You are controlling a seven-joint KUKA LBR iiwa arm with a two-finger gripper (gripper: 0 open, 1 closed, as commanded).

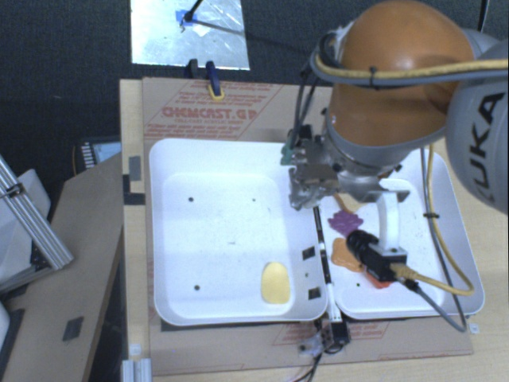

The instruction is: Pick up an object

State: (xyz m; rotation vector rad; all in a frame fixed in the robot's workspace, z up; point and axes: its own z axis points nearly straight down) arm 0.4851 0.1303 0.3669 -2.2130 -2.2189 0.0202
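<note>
Tabletop point(135, 237): pale wood surface carrying a cardboard sheet point(215, 110) with red print, on which two shallow white bins sit side by side, touching along their inner rims.

Left bin point(171, 213): white, shallow. Contents: one pale yellow object point(276, 282), oval, lying flat near the bin's 5 o'clock corner, well apart from the arm.

Right bin point(457, 237): white, largely covered by the arm. Contents seen: one purple object point(345, 222) near the inner rim; one orange object point(344, 255) just at 6 o'clock of the purple one, partly covered by a black fitting point(367, 249) with a yellow cable point(445, 285) trailing toward 4 o'clock; a small red piece point(380, 282) beside the fitting.

Arm point(390, 70): grey with orange band, entering from 3 o'clock, wrist over the shared rim of the bins.

Gripper point(308, 183): metal assembly hanging over the inner rim, at 11 o'clock of the purple object. Whether it is apart or together cannot be told; the arm hides that detail. Nothing is visibly held.

Foil sheet point(189, 21): silvery square at 12 o'clock, beyond the cardboard.
</note>
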